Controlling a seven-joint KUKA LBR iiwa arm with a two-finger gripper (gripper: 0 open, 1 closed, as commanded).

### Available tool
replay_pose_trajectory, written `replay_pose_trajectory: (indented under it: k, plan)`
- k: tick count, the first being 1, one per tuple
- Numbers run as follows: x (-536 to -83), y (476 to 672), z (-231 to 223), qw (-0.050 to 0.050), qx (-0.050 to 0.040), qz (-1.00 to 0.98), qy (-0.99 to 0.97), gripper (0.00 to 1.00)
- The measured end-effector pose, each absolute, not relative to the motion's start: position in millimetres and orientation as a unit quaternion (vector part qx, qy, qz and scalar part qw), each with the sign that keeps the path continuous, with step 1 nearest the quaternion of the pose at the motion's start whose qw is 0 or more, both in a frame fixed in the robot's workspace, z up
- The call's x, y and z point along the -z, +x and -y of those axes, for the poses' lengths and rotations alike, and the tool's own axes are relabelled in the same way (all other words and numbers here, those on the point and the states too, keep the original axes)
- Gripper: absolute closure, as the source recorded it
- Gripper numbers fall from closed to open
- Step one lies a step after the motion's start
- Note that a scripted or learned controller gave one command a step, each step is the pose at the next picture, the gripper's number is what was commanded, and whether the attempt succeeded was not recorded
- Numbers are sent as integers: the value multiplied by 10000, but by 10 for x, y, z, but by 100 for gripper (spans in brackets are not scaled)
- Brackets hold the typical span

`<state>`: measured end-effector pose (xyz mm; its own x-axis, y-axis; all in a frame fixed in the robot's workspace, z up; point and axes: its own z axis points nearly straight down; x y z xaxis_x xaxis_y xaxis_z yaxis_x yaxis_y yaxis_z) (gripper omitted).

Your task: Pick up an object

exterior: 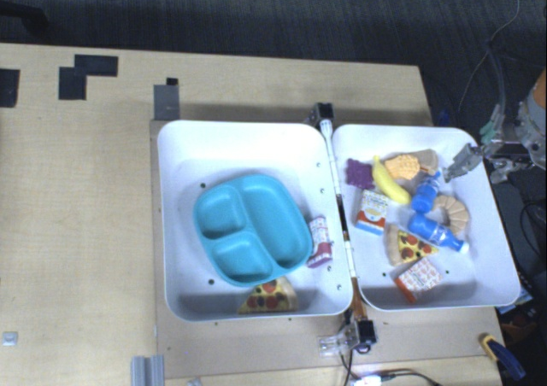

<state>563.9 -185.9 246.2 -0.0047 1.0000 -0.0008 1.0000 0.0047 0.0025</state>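
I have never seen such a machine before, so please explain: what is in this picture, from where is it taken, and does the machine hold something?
One camera above the bench looks down at a slant. Two shallow white bins sit side by side. The left bin holds a blue divided tray, a small packet and a toy pizza slice. The right bin holds toy food: a banana, a blue bottle, a purple piece, small cartons and more. The grey metal part at the right edge is the robot arm's gripper, over the right bin's far corner. Nothing can be seen between its fingers.
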Motion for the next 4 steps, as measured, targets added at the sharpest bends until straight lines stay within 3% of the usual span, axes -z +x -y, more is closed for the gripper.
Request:
replay_pose_trajectory:
  k: [1,2,3,4]
  plan:
    - [-951,6370,2044,17,-13,-7087,7055,0]
    - [-1063,6380,2036,23,-18,-7104,7038,100]
    - [-1066,6384,2037,34,-22,-7106,7036,0]
    - [-1187,6402,2032,55,-36,-7118,7024,100]
